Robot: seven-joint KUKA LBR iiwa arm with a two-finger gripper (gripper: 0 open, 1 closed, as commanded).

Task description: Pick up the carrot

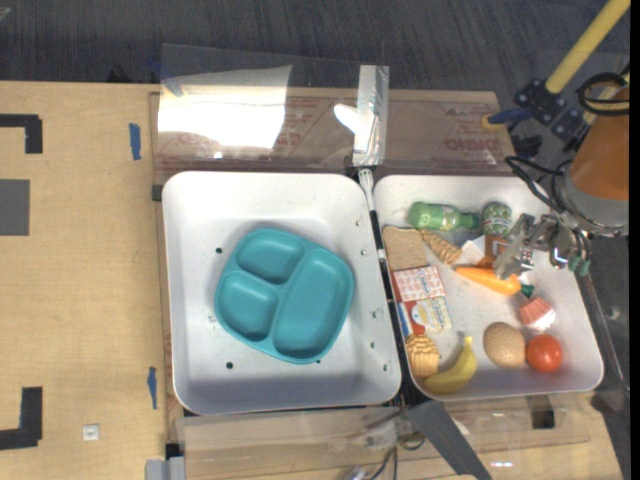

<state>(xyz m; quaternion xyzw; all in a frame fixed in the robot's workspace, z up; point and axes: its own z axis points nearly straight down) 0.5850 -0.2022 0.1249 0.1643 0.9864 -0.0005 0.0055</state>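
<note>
The carrot (486, 279) is a small orange wedge lying on its side in the middle of the right bin (590, 368), its tip pointing left. My gripper (516, 255) reaches in from the right and hangs right over the carrot's thick right end, at or just above it. The metal wrist parts hide where gripper and carrot meet, so whether they touch is unclear.
Around the carrot lie a green bottle (440, 215), a can (496, 218), a cone (441, 246), a carton (420, 298), a banana (455, 368), a brown egg-shaped piece (504, 344), a tomato (544, 353) and a strawberry (537, 313). The left bin (190, 218) holds a teal divided plate (285, 293).
</note>
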